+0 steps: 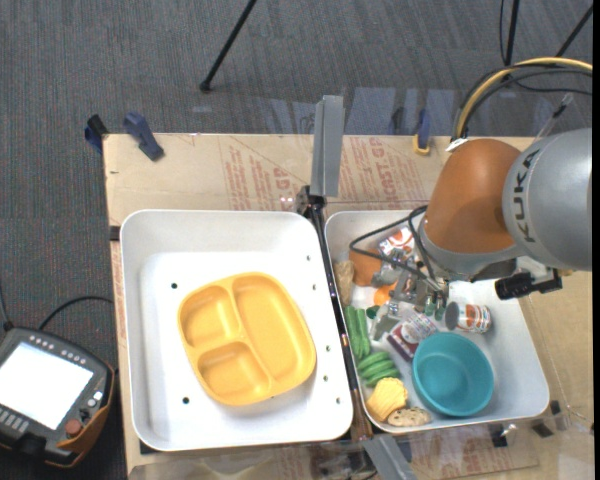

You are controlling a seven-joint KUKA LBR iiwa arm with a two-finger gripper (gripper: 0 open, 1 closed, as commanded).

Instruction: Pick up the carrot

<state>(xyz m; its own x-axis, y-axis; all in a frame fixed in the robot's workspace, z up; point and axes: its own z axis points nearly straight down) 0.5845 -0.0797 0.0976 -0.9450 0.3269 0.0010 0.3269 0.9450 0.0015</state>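
A small orange piece, taken to be the carrot (382,295), is seen in the right bin (536,368), near that bin's upper left part, just beside the gripper (412,290). Much of it is hidden by the gripper's parts and by clutter, so its full shape cannot be told. The gripper is lowered into the bin right beside the carrot; whether anything is pinched cannot be told, since the tips are lost among the objects.

Just above and left of the carrot, a brown rounded object (364,267) is seen against the bin's left wall. Below the carrot, green bean pods (358,330) are laid along the left wall, with a green ridged vegetable (379,367) below them. A yellow ridged piece (386,400) and a cookie (408,418) are seen at the bin's lower edge. A teal bowl (453,372) is stood upright in the lower middle of the bin. A small can (469,317) is laid on its side just above the bowl, right of the gripper.

The arm (525,208) is reached in from the right, its orange band above the bin's upper part.

The left bin (155,248) is set touching the right one. A yellow divided plate (246,338) with three compartments is laid in its middle.

Both bins are rested on a cardboard-covered bench (230,168). A handheld control tablet (40,383) is seen on the floor at the lower left
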